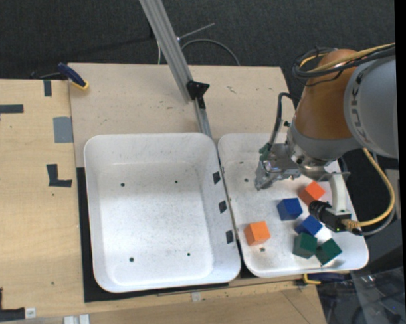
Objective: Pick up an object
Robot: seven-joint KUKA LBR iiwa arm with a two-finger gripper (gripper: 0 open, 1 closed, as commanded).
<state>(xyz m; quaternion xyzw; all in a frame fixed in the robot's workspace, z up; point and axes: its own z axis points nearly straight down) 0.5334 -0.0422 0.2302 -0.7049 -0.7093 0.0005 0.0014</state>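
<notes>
Here the small orange cube (257, 232) lies alone on the floor of the right-hand shallow white bin (237, 157), clear of the blue cubes (290, 209) and dark green blocks (304, 245) crowded toward the bin's near right corner. It looks rigid, light and flat-sided; take it across two opposite faces. The hand (268, 173) hangs over the bin's far part, apart from the cube; whether it is open cannot be told. The left-hand white bin (96, 150) sits beside it on the surface

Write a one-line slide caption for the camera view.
KUKA arm's gripper poised over the right bin, beside orange, blue and green blocks.
</notes>
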